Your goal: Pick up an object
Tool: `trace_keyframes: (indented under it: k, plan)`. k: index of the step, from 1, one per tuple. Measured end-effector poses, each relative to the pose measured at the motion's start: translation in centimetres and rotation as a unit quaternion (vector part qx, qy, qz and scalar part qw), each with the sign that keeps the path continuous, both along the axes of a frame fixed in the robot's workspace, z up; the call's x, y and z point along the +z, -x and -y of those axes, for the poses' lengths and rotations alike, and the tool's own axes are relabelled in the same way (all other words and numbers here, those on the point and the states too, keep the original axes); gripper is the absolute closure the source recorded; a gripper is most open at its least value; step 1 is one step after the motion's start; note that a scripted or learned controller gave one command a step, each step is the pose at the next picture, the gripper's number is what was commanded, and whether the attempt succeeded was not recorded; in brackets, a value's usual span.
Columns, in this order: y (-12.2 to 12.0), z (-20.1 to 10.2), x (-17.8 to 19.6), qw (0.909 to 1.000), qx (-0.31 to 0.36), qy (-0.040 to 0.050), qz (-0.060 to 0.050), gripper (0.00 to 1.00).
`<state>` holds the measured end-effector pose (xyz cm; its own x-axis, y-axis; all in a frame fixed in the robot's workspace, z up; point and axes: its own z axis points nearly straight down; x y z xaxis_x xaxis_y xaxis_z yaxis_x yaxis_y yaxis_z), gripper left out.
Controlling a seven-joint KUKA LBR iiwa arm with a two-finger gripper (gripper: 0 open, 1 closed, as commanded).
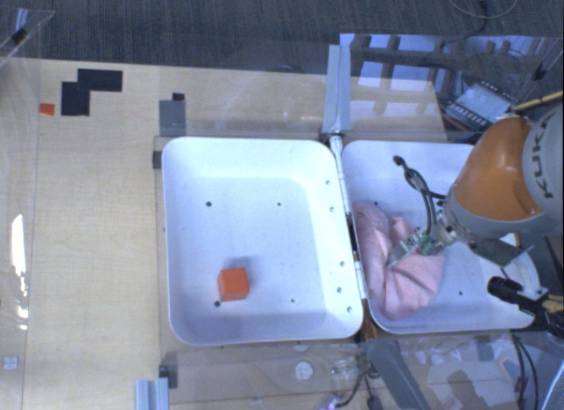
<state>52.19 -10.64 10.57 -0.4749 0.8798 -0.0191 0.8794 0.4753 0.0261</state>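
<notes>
A pink crumpled cloth (394, 263) lies in the right bin (476, 311), against its left wall. My gripper (411, 248) is down on the cloth's upper right part, under the orange-banded wrist (498, 179). An orange cube (233, 284) sits in the left bin (256, 170), near its front left corner.
A metal divider rail (348, 223) runs between the two bins. A black cable (414, 183) loops over the right bin's back. Black and orange markers (84, 93) lie on the wooden bench at far left. Clutter and a screen stand behind the right bin.
</notes>
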Motion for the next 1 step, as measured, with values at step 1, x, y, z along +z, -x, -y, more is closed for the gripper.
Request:
trace_keyframes:
  k: [1]
  plan:
    - [-6.14,-0.02,-1.45,0.9928,-0.12,-0.0041,-0.008,0.0]
